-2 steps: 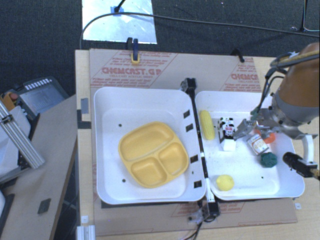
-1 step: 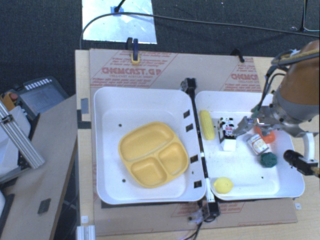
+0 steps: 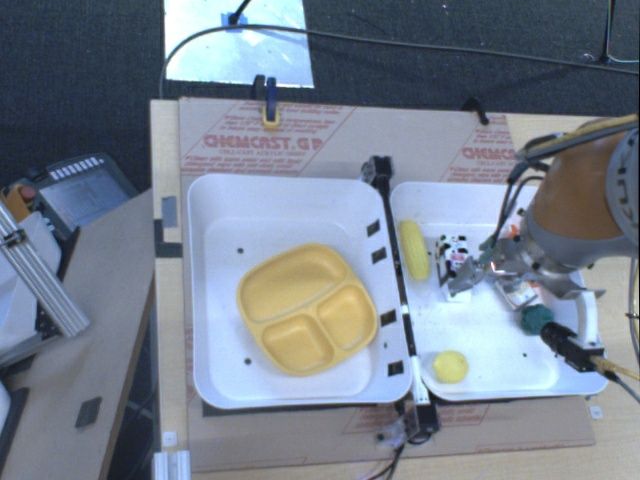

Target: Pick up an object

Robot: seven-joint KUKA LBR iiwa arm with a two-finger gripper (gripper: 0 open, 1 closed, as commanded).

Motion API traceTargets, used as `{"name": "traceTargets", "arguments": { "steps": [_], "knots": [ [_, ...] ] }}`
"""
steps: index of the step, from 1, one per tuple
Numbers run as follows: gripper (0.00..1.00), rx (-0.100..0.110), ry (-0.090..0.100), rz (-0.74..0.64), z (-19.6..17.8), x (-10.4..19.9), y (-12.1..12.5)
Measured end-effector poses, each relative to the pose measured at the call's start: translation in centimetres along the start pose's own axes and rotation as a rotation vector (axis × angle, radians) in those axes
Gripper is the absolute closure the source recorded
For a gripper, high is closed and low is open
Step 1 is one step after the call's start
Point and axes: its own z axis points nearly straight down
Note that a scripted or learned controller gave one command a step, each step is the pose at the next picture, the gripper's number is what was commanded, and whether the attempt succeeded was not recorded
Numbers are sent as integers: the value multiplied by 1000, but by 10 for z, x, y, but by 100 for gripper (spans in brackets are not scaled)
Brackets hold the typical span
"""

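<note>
In the right bin (image 3: 500, 373) a long yellow banana-shaped piece (image 3: 413, 249) lies along the left wall. A small black and white object (image 3: 455, 249) sits just right of it. A round yellow piece (image 3: 450, 367) rests near the front edge, and a small teal object (image 3: 535, 318) lies under the wrist at the right. My gripper (image 3: 460, 278) hangs low in the right bin, just in front of the black and white object and about level with the banana piece's lower end. Whether it touches either one I cannot tell.
The left bin (image 3: 215, 268) holds a yellow three-compartment plate (image 3: 305, 308). A black divider strip (image 3: 390, 268) runs between the bins. The arm (image 3: 580, 208) with its orange band covers the right bin's far right side. Cables lie at the right bin's front right corner.
</note>
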Motion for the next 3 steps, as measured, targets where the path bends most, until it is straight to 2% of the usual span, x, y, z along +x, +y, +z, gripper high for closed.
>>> {"name": "traceTargets", "arguments": {
  "steps": [1, 2, 3],
  "knots": [
    [0, 0, 0, 0, 56, 0, 9],
    [0, -3, 0, 0, 73, 1, 10],
    [100, -7, -1, 0, 61, 0, 11]
  ]
}}
